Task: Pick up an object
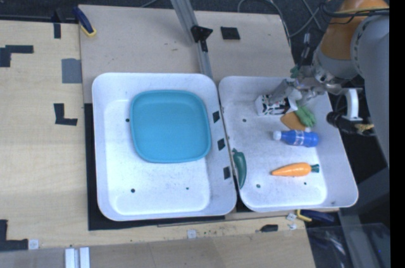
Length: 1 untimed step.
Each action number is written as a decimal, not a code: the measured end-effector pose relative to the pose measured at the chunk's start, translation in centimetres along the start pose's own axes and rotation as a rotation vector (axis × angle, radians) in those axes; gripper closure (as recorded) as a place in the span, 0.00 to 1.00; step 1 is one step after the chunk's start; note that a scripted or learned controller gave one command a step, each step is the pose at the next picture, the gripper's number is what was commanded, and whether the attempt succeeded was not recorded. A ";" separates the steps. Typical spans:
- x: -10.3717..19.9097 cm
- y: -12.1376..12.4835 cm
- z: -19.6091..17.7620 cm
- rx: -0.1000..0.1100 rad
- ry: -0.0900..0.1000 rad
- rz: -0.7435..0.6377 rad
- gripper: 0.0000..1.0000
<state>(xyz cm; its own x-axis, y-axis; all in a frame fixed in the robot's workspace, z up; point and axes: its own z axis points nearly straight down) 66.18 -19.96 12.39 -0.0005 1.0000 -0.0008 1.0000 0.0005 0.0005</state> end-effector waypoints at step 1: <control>0.0 0.2 -1.5 -0.007 -0.003 -0.001 1.00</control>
<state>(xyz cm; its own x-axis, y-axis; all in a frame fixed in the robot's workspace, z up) 66.36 -20.00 13.87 -0.0014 1.0000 -0.0036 1.0000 0.0014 0.0073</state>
